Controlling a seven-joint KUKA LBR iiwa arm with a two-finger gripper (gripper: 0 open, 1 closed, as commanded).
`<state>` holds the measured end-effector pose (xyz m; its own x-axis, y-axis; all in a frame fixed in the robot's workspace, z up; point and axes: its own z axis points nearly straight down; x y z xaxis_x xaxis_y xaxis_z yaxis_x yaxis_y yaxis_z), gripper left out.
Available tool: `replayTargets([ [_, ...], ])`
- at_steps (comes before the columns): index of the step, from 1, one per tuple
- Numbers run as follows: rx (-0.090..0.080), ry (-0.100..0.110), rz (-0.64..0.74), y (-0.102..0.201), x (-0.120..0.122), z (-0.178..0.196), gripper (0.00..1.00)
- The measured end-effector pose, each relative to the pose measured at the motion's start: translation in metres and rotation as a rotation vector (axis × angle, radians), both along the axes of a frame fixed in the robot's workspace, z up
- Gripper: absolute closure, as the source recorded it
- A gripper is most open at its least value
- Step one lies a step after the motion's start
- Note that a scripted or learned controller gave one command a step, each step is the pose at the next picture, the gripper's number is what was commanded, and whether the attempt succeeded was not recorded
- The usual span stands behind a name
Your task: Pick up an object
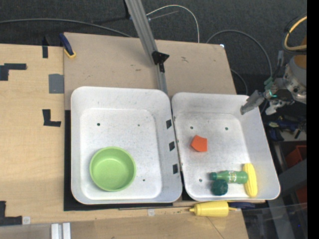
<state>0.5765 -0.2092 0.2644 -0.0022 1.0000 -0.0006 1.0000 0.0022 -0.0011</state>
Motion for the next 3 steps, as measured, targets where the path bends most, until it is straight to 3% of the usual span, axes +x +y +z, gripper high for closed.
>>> replayTargets([
  [1, 0.000, 0.000, 0.000, 0.000, 0.000, 0.000, 0.00],
  [3, 0.001, 0.005, 0.000, 0.010, 0.000, -0.111, 0.00],
])
